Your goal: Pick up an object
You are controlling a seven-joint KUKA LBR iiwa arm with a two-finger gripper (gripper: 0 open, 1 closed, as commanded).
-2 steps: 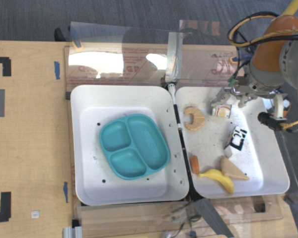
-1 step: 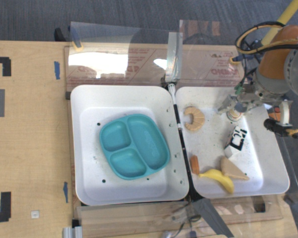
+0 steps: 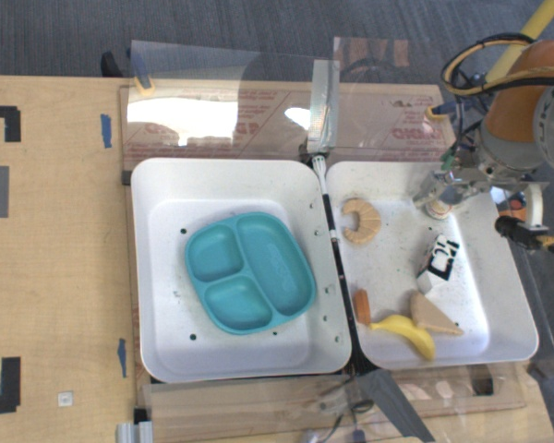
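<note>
1. Croissant-shaped toy is my guess for the pick target, just because it sits nearest the gripper. The task only says "an object", so anything in the right bin would count. It lies flat near that bin's upper left, well apart from everything else.
2. Step-wise this looks like the approach. The arm is in at the bin's top right corner, with the gripper low over the bin floor and nothing visibly in it. Whether the jaws are spread or pressed together, I honestly can't tell; it's too blurry there.
3. Next move probably calls for sliding left toward the toy, lining up across its arc, then dropping down.
4. Looks-wise it's tan, a curled crescent with the opening facing up-left. Being low and flat, it may be tricky to pinch.
5. Other options are a banana, a tan wedge, a black-and-white block and an orange stick. The left bin holds a teal divided plate.
</note>
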